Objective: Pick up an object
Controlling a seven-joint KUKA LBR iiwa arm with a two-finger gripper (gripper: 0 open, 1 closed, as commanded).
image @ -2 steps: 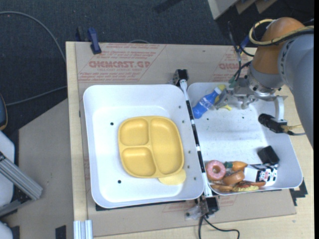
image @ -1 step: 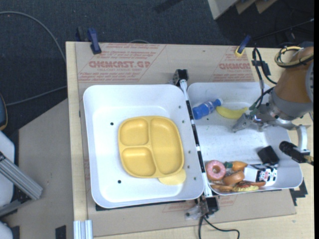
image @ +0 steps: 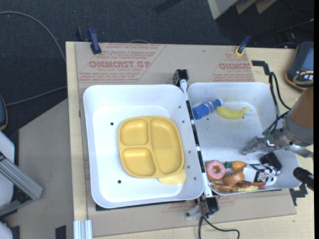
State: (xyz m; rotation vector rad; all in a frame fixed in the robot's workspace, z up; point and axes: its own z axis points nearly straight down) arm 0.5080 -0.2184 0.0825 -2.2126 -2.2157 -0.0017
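Gripper point(image: 256, 144) over the right bin point(image: 259, 91); we cannot tell whether it is released or clenched.

We see no object between its tips. Nearest lie a pink frosted doughnut point(image: 216, 170), an orange piece and brown bits in a heap at the bin's near edge. Farther off sit a yellow banana point(image: 232, 112) and a blue bottle point(image: 205, 108). Beside it, the left bin point(image: 99, 133) bears a yellow divided tray point(image: 150, 146).
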